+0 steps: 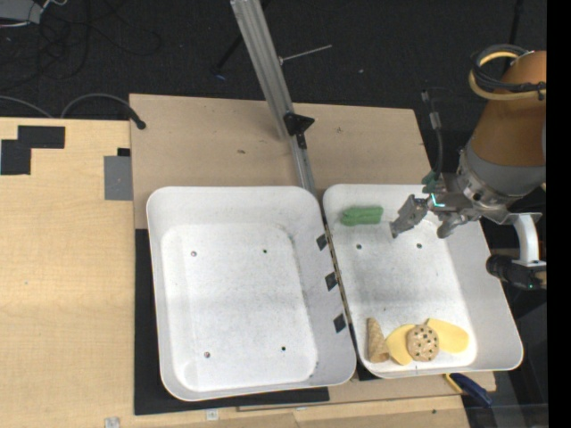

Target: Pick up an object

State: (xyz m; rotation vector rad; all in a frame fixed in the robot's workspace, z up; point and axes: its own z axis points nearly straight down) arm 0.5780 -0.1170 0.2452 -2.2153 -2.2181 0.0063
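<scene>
My gripper (pixel 425 222) hangs above the far part of the right bin (pixel 406 270), fingers spread open with nothing between them. A green block (pixel 361 215) lies in that bin's far left corner, just left of the gripper. At the near edge of the same bin sit a tan cone-shaped piece (pixel 377 340), a yellow flat piece (pixel 448 337) and a brown cookie with dark spots (pixel 423 341) on top of it.
The left bin (pixel 234 292) stands beside the right one, joined by black clips (pixel 331 279). A slanted metal rail (pixel 272 78) rises behind the bins. Cables lie on the dark floor beyond the bench.
</scene>
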